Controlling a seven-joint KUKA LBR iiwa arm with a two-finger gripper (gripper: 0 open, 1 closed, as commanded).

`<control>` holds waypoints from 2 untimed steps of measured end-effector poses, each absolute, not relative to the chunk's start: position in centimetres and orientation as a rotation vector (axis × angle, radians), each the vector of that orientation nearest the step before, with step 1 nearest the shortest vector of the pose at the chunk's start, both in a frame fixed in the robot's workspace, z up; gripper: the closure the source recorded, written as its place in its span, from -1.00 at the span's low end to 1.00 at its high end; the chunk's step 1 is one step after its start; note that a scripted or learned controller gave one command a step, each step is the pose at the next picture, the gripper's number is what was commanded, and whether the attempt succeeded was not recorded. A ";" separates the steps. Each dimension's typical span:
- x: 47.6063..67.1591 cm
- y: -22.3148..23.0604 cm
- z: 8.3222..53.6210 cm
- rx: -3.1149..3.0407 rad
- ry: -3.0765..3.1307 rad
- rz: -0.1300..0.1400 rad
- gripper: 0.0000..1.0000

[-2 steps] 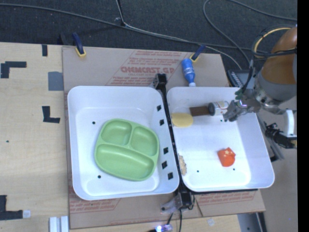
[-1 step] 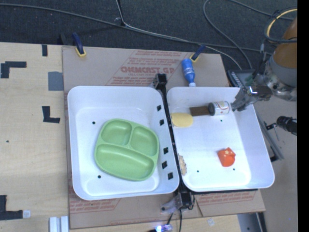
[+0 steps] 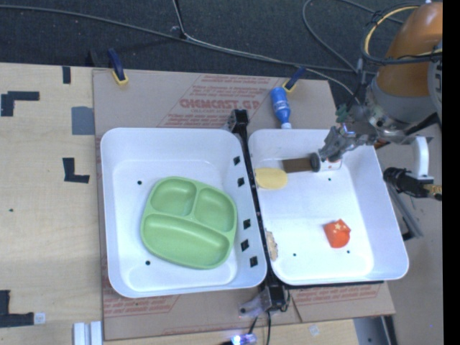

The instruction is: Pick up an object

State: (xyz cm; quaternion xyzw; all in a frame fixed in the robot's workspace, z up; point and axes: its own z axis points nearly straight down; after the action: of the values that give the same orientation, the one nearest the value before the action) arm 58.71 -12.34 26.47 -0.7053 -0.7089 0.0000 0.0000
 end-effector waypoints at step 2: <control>58.7 -1.5 25.0 -2.212 -2.228 -0.001 1.00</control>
State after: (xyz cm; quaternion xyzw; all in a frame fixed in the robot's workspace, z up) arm 58.70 -1.52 25.03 -0.7047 -0.7096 -0.0003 0.0009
